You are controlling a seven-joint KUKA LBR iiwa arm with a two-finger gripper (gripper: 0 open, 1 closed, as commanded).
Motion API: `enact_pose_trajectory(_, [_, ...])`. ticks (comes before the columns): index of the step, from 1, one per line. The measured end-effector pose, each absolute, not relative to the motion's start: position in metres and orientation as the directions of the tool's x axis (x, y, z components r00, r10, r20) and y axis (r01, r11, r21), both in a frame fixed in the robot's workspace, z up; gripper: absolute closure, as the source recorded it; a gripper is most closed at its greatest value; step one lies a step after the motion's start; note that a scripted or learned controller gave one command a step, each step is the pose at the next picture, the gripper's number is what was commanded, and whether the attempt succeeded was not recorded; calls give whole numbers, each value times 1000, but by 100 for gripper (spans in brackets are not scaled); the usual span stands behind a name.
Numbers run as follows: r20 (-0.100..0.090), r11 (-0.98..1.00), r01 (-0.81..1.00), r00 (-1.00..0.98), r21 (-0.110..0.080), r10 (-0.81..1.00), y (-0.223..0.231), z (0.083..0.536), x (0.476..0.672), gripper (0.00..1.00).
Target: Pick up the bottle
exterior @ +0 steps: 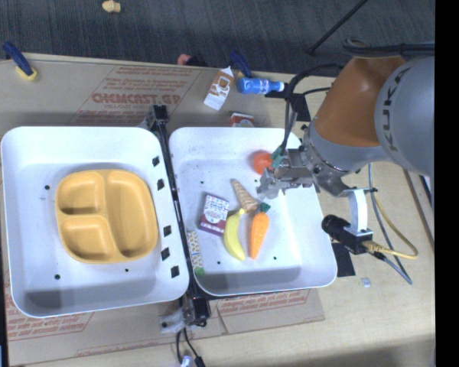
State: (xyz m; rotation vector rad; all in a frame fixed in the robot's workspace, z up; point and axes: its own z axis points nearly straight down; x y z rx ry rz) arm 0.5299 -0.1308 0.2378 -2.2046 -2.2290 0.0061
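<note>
A: Starting at frame left. Left bin holds a yellow divided plate, sitting flat, nothing on it.

B: And the bottle?

A: Not certain which item counts. Only bottle-like thing I can make out is a blue-and-white bottle lying on its side on the cardboard, outside both bins, upper centre of the frame, just above the right bin's top rim. A small carton lies just left of it.

B: Right bin contents?

A: Right bin, left to right: a small purple packet, a banana, an ice-cream cone, a carrot, and an orange-red round item near the upper right of the bin. None look like a bottle.

B: Where's the arm working?

A: The gripper is low over the right bin, right of centre of the frame, just beside the cone's top and above the carrot. A small green bit shows at its tip; too small to identify.

B: Jaws?

A: Can't tell how far apart they stand from this angle. Nothing is visibly held between them.

B: So progress?

A: My judgement: pick not made. The bottle lies on the cardboard, well apart from the gripper and untouched. Left to do: reach it, close on it, lift.
</note>
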Motion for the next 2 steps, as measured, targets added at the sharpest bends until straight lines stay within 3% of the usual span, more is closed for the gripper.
enact_pose_trajectory(1, [2,218,976,-218,-3,976,-178,191,479,100])
enact_pose_trajectory(2, [0,-103,995,103,-3,995,-211,215,476,100])
